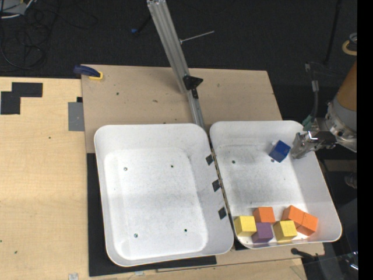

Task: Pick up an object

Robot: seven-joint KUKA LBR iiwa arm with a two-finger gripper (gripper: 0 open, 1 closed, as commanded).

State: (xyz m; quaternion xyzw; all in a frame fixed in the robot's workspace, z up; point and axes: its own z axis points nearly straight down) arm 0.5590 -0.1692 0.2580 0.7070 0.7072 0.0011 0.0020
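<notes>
While the pincer (pixel 301 144) hangs over the right bin (pixel 326 197) at its far right rim, you see a blue block (pixel 280 150) just beside it. Grip state: cannot tell. Nothing visibly lifted; you should count the pick as not yet done.

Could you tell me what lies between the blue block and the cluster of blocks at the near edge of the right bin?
Just bare bin floor: the camera view shows nothing between the blue block and the cluster.

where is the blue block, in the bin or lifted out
Cannot tell for sure. The blue block shows over the right bin, beside the gripper, apart from the blocks in the near corner; one slanted view leaves resting or raised unclear.
</notes>
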